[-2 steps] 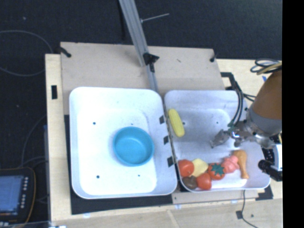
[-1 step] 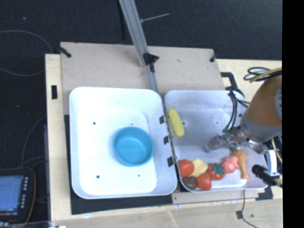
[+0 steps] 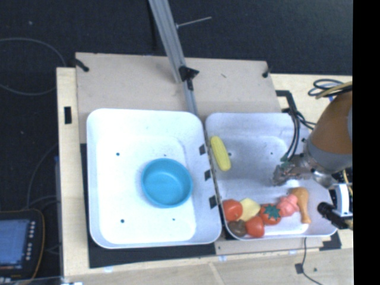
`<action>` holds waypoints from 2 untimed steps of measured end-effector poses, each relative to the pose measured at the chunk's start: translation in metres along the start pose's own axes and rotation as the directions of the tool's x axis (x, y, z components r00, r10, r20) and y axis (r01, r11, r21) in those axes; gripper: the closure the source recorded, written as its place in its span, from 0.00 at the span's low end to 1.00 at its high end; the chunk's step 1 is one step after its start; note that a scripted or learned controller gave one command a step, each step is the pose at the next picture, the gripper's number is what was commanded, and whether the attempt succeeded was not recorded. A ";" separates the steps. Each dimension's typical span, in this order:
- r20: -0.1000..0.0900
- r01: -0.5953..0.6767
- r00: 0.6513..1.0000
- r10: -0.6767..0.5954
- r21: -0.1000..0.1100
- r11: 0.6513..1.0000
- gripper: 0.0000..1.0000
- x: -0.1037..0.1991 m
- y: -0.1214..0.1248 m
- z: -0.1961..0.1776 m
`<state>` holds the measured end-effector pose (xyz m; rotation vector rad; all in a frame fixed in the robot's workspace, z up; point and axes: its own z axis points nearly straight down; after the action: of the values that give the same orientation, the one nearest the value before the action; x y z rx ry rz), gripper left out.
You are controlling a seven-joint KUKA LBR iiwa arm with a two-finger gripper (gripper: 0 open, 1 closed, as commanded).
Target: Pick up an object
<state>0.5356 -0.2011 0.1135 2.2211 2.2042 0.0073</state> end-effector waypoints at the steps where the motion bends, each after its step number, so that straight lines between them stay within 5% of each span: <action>1: -0.005 0.013 1.000 -0.013 0.004 1.000 1.00 0.004 0.003 -0.065; 2: -0.005 0.014 1.000 -0.014 0.002 1.000 1.00 0.008 0.003 -0.112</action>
<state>0.5371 -0.1927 0.2259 2.2088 2.2233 0.0096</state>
